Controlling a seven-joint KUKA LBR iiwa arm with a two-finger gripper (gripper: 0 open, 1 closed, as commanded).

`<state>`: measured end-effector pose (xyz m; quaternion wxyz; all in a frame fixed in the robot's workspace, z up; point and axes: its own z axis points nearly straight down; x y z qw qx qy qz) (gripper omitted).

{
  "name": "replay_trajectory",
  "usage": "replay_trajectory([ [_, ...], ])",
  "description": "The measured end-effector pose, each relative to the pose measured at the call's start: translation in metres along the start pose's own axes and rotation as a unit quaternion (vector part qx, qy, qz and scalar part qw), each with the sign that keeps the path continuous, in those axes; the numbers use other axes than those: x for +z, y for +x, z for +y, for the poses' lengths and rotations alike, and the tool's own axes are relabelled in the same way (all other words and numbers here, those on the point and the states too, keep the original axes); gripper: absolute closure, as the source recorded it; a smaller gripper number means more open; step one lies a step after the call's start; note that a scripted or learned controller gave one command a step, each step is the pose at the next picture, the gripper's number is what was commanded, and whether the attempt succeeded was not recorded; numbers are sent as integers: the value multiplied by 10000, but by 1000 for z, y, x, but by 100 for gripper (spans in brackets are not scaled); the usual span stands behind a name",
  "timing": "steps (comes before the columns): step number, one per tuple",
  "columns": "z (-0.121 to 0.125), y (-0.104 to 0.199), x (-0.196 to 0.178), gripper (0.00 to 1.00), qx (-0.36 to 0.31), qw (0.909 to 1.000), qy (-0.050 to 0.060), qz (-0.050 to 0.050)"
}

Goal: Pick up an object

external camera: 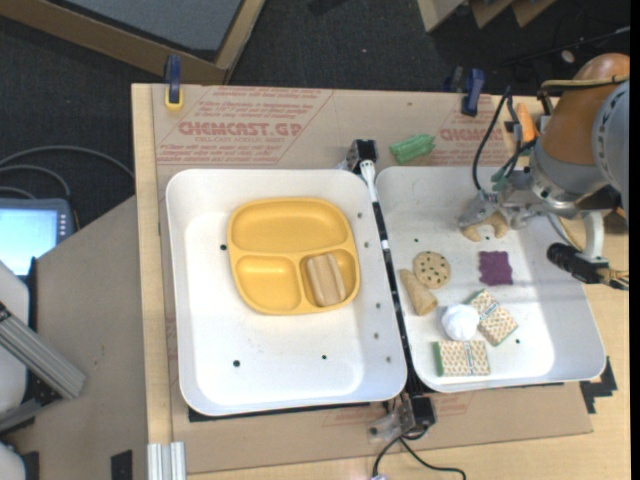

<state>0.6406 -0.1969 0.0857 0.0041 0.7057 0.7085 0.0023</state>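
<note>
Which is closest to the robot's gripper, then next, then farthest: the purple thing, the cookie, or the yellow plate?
From the gripper:
1. Purple piece, just below it in the right bin.
2. Cookie, further left, same bin.
3. Yellow plate, away in the left bin.

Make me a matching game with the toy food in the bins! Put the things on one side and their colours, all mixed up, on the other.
Things:
1. divided plate
2. cookie
3. square piece
4. ball

Colours:
A. white
B. purple
C. yellow
D. tan with dark dots

Right pairs: 1-C, 2-D, 3-B, 4-A
</note>
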Motion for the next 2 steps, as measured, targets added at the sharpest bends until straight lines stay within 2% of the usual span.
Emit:
replay_trajectory([
  [1,-58,-9,1,0,32,10000,72,21],
  [2,30,33,0,0,-16,10000,-2,8],
])
